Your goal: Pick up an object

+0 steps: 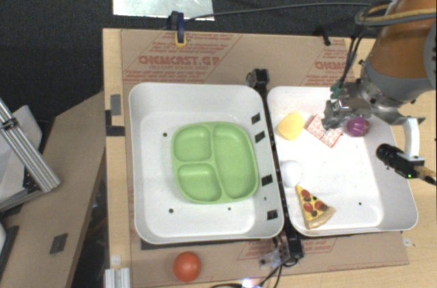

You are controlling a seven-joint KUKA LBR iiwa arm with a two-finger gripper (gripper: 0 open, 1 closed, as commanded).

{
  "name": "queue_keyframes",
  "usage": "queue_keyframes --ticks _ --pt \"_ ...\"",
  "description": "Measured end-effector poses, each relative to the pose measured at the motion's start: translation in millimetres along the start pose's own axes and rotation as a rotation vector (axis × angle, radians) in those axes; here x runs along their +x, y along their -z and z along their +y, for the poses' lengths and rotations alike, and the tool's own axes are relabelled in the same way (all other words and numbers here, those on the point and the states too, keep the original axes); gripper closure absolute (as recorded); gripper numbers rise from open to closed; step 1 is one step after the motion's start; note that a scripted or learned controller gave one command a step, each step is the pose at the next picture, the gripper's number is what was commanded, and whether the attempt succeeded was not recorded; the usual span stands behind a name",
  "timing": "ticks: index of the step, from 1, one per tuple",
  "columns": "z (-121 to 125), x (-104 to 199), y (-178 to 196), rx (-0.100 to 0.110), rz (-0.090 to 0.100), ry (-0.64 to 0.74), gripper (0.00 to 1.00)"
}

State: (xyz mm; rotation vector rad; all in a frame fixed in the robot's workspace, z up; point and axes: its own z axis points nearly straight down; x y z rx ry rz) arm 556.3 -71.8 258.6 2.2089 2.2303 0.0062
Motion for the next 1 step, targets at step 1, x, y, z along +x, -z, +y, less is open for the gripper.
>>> queue_keyframes --ticks 1 --pt "31.9 49.0 -8.5 0.001 0.000 0.000 1.00"
